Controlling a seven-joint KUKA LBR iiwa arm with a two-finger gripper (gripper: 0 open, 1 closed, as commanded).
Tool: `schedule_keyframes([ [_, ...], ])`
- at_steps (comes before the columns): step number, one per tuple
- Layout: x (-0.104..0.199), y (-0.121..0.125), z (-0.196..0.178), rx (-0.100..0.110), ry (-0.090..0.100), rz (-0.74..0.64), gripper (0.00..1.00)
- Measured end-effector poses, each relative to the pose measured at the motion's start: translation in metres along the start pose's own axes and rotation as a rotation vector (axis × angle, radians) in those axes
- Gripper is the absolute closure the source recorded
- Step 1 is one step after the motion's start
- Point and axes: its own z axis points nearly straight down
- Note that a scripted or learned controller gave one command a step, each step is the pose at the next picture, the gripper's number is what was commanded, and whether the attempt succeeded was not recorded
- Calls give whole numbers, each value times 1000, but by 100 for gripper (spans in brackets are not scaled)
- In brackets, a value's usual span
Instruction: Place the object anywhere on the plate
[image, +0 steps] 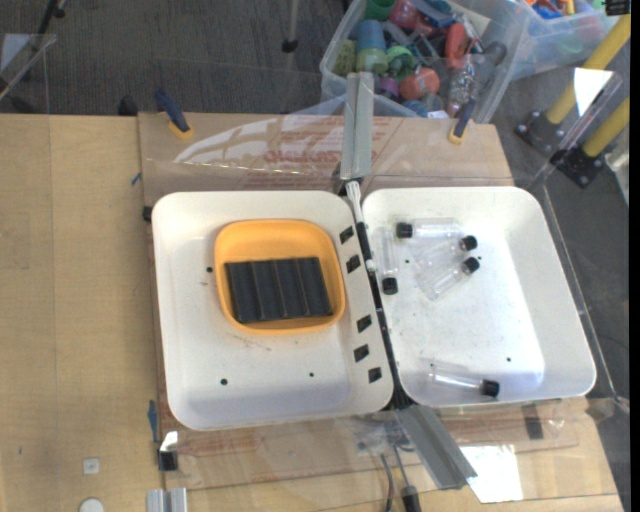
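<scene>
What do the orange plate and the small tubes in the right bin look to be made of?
The orange plate looks like matte moulded plastic: even colour, soft rounded rim, no glare. The tubes look like clear plastic or glass, since the white bin shows through them; their black caps are probably plastic.
</scene>
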Motion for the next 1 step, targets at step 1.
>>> schedule_keyframes([
  [1,-2,-1,116,-2,0,-206,100],
])
